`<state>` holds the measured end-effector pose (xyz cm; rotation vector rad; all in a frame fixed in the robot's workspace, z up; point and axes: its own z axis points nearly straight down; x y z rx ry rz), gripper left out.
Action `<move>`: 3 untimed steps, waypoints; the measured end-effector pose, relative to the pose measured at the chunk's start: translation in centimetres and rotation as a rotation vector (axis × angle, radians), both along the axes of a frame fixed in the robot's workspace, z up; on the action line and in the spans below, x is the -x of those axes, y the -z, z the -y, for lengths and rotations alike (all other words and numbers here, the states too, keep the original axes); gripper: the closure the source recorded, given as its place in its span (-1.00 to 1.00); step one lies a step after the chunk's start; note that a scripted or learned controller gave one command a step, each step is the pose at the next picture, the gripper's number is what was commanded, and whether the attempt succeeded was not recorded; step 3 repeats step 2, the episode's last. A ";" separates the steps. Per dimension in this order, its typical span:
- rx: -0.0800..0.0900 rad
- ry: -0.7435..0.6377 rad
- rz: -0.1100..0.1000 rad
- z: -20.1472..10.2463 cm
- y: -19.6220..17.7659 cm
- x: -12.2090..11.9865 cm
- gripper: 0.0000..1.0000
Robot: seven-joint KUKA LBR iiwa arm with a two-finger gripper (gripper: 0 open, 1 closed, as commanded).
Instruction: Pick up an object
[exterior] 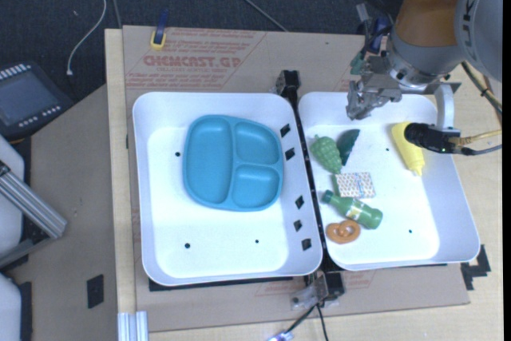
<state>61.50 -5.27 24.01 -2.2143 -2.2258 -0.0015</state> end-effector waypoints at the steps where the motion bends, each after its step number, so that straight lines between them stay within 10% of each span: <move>1: -0.001 -0.001 -0.003 -5.7 1.3 -0.4 1.00; 2: 0.001 0.000 0.002 -11.9 1.6 -1.4 1.00; 3: 0.001 0.000 0.002 -11.9 1.6 -1.4 1.00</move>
